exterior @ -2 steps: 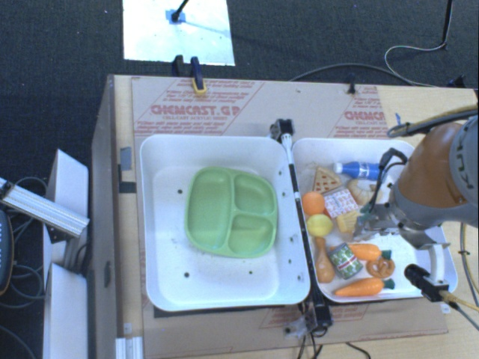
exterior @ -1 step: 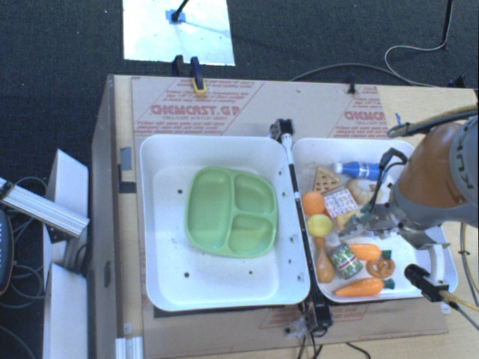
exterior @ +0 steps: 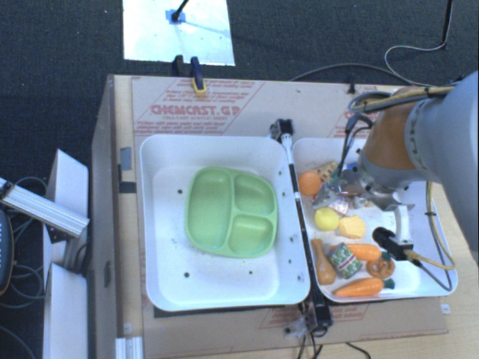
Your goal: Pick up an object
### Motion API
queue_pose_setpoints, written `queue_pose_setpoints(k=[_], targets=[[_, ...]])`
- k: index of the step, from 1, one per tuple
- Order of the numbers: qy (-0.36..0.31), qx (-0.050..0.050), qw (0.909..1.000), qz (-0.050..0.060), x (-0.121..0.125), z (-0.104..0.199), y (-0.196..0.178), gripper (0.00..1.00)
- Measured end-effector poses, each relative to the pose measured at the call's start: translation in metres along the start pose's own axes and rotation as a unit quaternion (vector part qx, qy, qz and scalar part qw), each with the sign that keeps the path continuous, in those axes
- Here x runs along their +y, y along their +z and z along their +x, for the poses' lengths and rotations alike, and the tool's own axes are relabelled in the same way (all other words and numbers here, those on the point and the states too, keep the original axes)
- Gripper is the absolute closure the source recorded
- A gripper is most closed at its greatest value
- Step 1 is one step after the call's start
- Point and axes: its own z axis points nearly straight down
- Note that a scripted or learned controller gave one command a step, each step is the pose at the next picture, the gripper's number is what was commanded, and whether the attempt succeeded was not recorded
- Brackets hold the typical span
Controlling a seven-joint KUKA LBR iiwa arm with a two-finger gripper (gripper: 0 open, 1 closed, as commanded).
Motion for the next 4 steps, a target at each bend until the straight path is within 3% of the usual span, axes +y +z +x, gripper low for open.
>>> queue_pose_setpoints(k=[1, 2, 3, 4], targets=[[0.0, 0.0, 1.0, 0.001, 0.043, -0.018, 0.0, 0.0], [0.009, -0.002, 0.9992, 0.039, 0.067, -0.007, 0.006, 0.0], [0.007, -0.003, 0.999, 0.044, 0.065, -0.009, -0.003, 1.0], [-0.001, 0.0, 1.0, -0.001, 0.034, 0.036, -0.133, 1.0]])
